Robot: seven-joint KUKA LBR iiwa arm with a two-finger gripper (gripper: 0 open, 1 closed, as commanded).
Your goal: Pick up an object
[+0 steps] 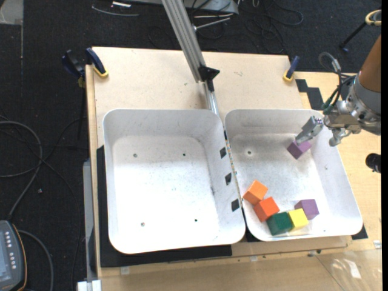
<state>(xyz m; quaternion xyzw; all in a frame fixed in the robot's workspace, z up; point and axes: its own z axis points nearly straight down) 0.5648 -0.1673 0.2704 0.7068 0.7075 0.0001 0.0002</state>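
hanging over the right bin (339, 180), the gripper (323, 132) is spread open, nothing held; a purple block (298, 148) touching its left finger should be centred between the fingers before closing.

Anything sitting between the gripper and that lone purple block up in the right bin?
Nothing visible. The gripper is right beside the purple block, one finger's tip at its upper corner. The other blocks cluster at the bin's near end.

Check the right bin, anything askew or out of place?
One purple block sits tilted and apart from the rest, right at one finger of the gripper near the right bin's far side. The other five blocks huddle at the near edge. Nothing looks spilled or damaged.
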